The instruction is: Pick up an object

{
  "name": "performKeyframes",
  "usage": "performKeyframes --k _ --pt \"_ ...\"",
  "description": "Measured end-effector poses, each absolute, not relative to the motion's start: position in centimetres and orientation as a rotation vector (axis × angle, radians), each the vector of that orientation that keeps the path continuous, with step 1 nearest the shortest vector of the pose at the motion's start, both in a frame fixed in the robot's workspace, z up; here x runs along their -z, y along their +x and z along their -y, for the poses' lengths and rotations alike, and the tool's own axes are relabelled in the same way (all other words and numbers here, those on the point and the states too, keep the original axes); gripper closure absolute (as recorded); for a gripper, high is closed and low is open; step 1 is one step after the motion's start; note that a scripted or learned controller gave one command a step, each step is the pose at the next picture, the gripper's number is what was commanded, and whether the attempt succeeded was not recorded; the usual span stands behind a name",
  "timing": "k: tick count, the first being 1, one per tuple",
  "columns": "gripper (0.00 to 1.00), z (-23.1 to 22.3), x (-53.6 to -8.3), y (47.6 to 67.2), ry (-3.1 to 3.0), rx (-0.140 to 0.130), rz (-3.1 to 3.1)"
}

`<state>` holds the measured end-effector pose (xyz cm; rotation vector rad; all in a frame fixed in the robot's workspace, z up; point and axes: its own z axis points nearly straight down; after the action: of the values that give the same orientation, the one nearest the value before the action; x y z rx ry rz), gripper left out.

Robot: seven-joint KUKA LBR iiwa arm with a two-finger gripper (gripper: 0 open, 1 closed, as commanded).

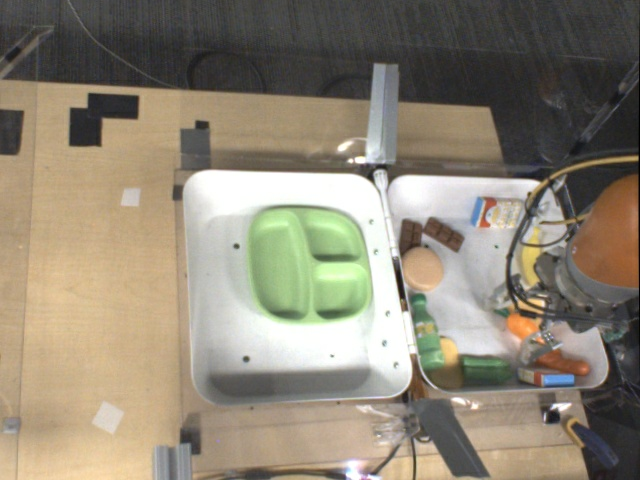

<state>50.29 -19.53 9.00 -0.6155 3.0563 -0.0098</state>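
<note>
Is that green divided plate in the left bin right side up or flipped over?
Right side up: the green divided plastic plate shows three sunken compartments facing the camera, lying flat in the left white bin.

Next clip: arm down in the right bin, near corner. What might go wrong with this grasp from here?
The pincer sits in a tight cluster: carrot, red piece and green piece lie close together, so it may catch two things or nudge them away. It is also near the bin wall, which could block a finger.

A divided tray (305, 264) lies in the left bin (215, 368).
</note>
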Motion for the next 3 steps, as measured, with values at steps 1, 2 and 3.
performKeyframes --k 1,2,3 --pt "0.00 20.17 -8.97 50.37 -0.733 0.007 -3.033" --pt "0.00 20.37 -8.99 50.46 -0.831 0.014 -3.008" --pt "0.00 20.48 -9.00 50.27 -0.974 0.019 -2.964"
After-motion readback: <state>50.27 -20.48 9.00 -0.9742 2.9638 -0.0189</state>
